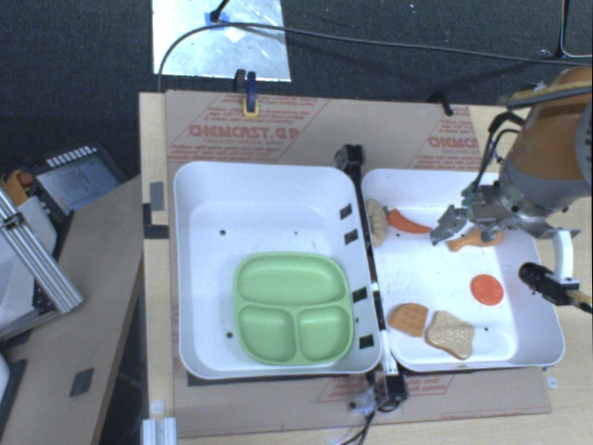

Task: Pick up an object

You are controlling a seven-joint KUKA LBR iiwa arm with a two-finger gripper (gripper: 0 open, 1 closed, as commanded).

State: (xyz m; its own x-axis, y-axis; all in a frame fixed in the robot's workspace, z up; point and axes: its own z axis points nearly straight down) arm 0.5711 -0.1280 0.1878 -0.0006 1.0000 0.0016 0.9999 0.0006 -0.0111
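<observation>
The end effector (451,223) hangs low over the back part of the right bin (533,290), reaching in from the right on the grey arm (547,146) with its orange band. Its two dark fingers point leftward and look slightly parted, with nothing visibly between them. Just beside it to the right lies a tan-orange piece (474,239), partly hidden under the wrist, so whether the two touch cannot be told. To the left of the fingertips, close by, an orange carrot-like piece (406,221) lies on the bin floor, and beyond that a pale beige item (377,222) rests against the bin's left wall.

Nearer the front of the same bin sits a round red-orange slice (487,289). At the front edge, a golden cracker-like piece (408,319) and a light brown bread-like piece (450,334) lie just beside each other.

The left bin (213,248) holds a green divided plate (294,307) with three compartments, lying flat toward the front. Both bins sit on a cardboard sheet (278,128) covering the table.
</observation>
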